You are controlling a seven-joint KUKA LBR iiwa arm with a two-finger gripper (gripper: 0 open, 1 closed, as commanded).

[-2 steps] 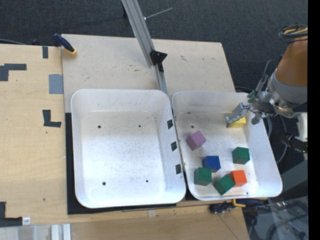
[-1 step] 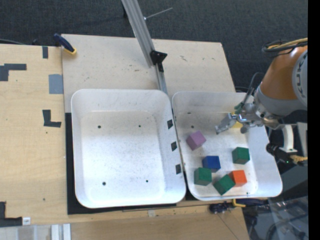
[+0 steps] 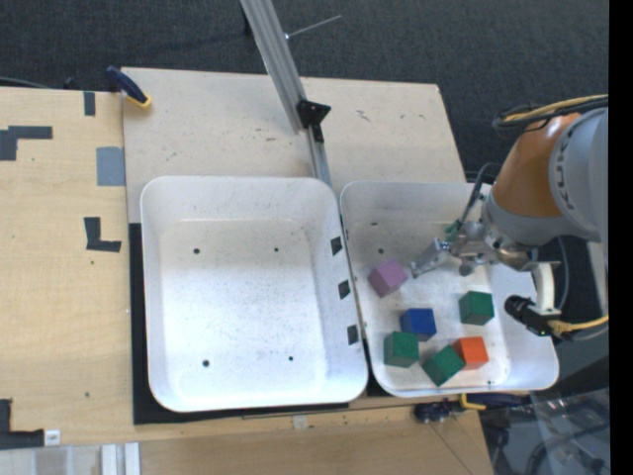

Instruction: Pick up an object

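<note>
Pickup not yet done: hand (image 3: pixel 427 261) sits low in the right bin (image 3: pixel 396 201), holding nothing; whether it is open I cannot tell. Nearest candidate, pink block (image 3: pixel 388 277), lies at its 8 o'clock, just beside. Block is cube-like, no clear long axis, turned slightly askew to the bin walls.

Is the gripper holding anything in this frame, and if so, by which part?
Nothing is held. The gripper hangs just right of the purple block, with no block between its fingers.
</note>
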